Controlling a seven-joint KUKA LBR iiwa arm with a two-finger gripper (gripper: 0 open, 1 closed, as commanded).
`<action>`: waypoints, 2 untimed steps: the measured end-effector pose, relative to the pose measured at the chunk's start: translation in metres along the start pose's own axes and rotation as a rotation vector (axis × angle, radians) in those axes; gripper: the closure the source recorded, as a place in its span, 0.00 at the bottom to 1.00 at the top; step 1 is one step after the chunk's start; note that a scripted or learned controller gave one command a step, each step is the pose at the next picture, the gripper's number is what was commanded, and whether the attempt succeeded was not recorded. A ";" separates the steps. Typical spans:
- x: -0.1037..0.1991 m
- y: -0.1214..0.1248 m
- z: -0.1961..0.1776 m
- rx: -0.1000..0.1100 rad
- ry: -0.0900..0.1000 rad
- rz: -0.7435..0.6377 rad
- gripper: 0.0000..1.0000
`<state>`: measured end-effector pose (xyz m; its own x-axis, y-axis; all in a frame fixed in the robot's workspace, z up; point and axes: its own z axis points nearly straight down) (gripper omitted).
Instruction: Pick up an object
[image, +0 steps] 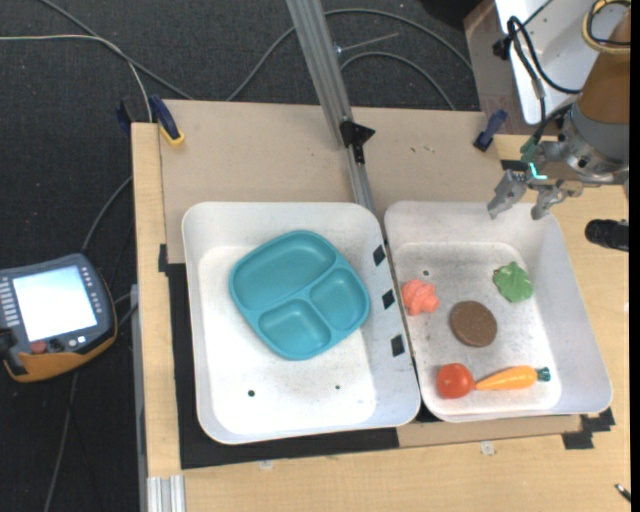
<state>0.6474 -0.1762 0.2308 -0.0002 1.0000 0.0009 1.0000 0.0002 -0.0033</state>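
My gripper (522, 201) hangs above the far rim of the right bin (585, 330), fingers apart and nothing between them. Down in that bin lie a green leafy piece (513, 282), a pink shrimp-like piece (420, 297), a brown round patty (472, 324), a red tomato (454, 380) and an orange carrot (508, 378). The green piece is the nearest to the gripper, a short way in front of it.
The left bin (215, 400) holds a teal divided plate (299, 293). A grey metal post (330, 85) rises slantwise at the back, ending between the bins. A hand-held control pendant (50, 315) lies on the floor at the left. Cables run across the dark floor.
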 end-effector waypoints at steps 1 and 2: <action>0.000 0.001 -0.002 -0.003 -0.001 -0.001 0.00; -0.010 0.003 0.051 0.002 0.000 0.001 0.00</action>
<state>0.6504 -0.1858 0.1800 0.0004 1.0000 0.0008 1.0000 -0.0004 -0.0051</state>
